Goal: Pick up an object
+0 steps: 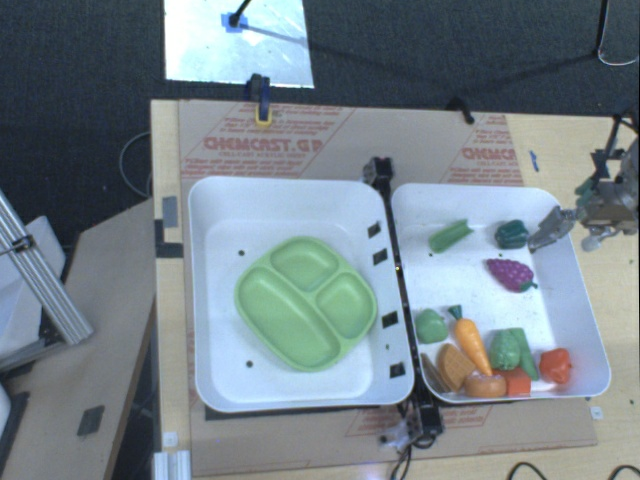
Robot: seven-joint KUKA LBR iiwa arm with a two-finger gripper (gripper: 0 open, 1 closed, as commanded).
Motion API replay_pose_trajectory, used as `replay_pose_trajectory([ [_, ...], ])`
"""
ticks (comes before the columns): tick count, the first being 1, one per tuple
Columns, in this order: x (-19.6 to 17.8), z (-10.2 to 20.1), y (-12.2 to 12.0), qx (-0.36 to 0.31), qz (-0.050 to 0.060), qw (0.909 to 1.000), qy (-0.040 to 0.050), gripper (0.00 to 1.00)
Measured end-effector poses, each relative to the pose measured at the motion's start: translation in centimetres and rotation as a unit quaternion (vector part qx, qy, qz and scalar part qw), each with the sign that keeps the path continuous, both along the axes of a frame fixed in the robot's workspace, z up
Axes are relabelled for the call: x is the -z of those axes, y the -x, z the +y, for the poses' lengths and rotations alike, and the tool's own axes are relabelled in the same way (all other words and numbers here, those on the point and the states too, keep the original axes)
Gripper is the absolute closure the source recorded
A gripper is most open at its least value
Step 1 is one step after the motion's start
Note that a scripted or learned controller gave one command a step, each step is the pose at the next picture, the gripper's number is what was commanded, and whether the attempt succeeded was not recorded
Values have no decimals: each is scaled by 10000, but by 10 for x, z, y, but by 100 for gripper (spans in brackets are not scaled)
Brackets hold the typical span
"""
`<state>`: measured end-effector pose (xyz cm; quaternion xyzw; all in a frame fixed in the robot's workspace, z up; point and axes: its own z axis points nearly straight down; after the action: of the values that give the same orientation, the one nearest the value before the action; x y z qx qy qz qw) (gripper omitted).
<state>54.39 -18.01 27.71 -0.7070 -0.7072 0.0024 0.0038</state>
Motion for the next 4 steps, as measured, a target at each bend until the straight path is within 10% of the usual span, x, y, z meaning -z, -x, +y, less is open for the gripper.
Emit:
replay_pose_trajectory([
  [1,-6,1,-2,-16,-53,10000,12,0],
  [4,141,7,-1,-3,-35,10000,6,0],
])
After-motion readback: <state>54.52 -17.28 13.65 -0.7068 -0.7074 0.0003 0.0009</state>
